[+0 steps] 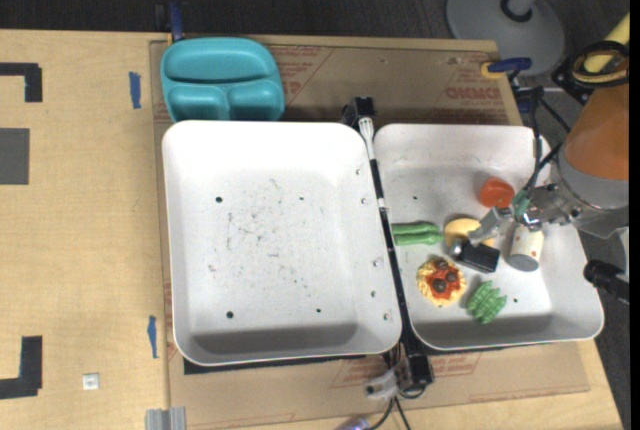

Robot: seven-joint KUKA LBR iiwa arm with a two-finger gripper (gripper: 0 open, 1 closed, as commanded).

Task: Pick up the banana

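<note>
1. The grey arm with the orange band [600,143] comes in from the right and dips into the right-hand shallow white bin [440,163]. The hand [478,248] sits low over the middle of that bin, dark fingers pointing down and to the left.
2. Honestly can't tell how far open the hand is, the fingertips are a dark blur from this angle, and I can't say it has hold of anything.
3. The banana, a small pale yellow rounded plastic piece [461,227], is right at the hand, just up and left of the fingertips. Looks like it's touching or almost touching them, but I can't see it between the fingers.
4. Left of the hand, past the banana, a green pod-shaped toy vegetable [416,235] lies flat near the bin's left wall.
5. Just below and left of the hand there's a round toy pizza slice thing, yellow with red bits [441,280]. Below the hand, slightly right, a bumpy green leafy toy [486,301].
6. Above the hand, a small orange-red rounded toy [497,192] sits by the wrist.
7. Well off to the left of the hand is the second white bin [270,238], and beyond it a teal plastic divided tray [222,78] on the cardboard-covered tabletop [70,248].
</note>
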